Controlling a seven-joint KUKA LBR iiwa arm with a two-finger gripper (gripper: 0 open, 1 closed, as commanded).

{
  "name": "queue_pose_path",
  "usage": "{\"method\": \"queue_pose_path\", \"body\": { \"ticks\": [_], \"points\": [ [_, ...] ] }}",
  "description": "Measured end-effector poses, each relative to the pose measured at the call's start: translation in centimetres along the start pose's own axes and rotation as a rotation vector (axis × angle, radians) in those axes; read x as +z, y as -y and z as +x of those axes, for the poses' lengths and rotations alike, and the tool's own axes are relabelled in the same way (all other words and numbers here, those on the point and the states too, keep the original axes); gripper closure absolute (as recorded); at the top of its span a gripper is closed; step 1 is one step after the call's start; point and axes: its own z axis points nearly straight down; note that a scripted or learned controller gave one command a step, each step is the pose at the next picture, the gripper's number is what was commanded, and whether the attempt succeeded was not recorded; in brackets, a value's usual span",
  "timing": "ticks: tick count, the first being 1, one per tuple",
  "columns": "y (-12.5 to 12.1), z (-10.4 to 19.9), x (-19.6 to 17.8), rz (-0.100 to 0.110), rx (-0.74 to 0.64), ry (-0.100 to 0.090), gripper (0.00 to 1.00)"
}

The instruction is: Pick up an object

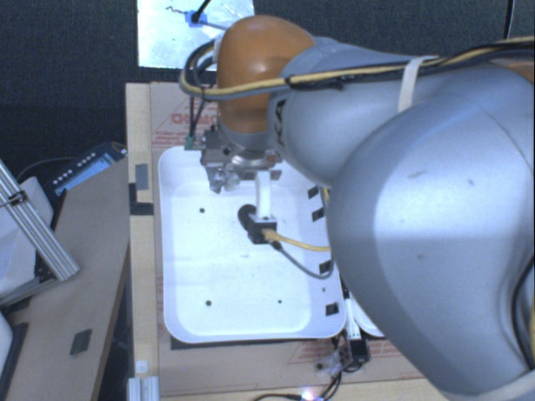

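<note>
My gripper (222, 177) hangs low over the far end of the left white bin (192, 295), close to its back wall. The orange band (251, 65) sits right above it. On the bin's floor I see a few small dark dots and no graspable object. Whether anything is between the gripper's jaws cannot be made out from this angle. The grey arm (418, 190) reaches in from the right and hides almost all of the right bin, of which a white sliver (365, 322) shows at the bottom.
The bins rest on a cardboard sheet (165, 111) on the bench. At the left stand a slanted aluminium rail (38, 228) and a dark handheld device (84, 167). A shiny sheet (180, 23) hangs on the dark back wall.
</note>
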Motion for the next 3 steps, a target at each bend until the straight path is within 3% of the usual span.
{"method": "queue_pose_path", "body": {
  "ticks": [1, 2, 3],
  "points": [
    [4.4, -3.8, 10.7, -0.002, 0.002, 0.000, 1.00],
    [3.3, 0.0, 0.4, -0.020, -0.007, -0.008, 1.00],
    [10.1, 0.9, 10.7, -0.004, -0.003, -0.001, 1.00]
  ]
}}
